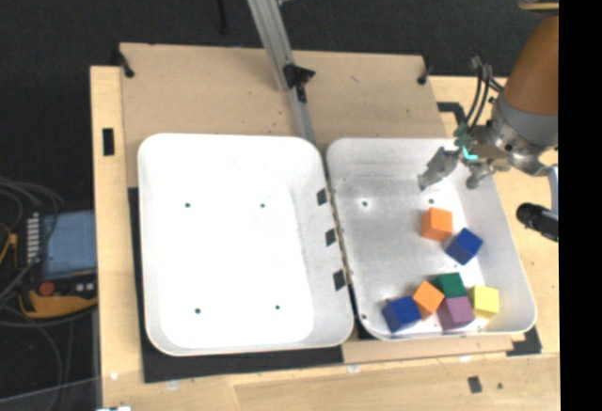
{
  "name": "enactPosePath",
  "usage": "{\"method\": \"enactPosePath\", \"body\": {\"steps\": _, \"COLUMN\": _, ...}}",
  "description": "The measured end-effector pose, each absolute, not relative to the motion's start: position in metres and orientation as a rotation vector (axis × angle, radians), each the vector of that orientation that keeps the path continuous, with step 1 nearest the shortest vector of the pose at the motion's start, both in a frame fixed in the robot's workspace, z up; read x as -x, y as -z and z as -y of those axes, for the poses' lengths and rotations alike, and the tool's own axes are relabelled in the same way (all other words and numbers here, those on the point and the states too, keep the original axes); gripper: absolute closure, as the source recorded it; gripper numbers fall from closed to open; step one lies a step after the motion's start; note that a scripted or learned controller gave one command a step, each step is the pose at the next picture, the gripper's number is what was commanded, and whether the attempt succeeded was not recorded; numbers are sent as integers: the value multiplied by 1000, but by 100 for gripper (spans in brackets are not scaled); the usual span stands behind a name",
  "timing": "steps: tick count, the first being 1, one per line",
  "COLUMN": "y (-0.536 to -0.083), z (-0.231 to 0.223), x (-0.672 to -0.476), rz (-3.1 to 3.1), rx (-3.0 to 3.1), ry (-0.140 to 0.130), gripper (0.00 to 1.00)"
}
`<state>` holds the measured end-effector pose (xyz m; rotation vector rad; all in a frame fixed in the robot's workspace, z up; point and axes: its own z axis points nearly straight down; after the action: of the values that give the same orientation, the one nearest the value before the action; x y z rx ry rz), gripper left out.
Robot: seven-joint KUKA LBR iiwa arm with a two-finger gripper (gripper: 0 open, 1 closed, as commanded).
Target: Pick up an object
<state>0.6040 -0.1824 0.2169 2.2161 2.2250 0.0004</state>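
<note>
The right bin holds several coloured cubes. An orange cube and a blue cube lie apart from the rest, right of the bin's middle. Along the front edge cluster a blue cube, an orange cube, a green cube, a purple cube and a yellow cube. My gripper hangs over the bin's far right part, just beyond the lone orange cube. It is open, its fingers spread with nothing between them.
The left bin lies beside the right one, with a row of small black clips along the divide. A slanted metal pole rises behind the bins. Cables and a blue device sit off the bench's left side.
</note>
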Motion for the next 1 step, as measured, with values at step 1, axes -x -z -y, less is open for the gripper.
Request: {"method": "enactPosePath", "body": {"steps": 1, "y": -163, "z": 174, "x": -604, "rz": -2228, "rx": -2217, "ry": 6, "gripper": 0}}
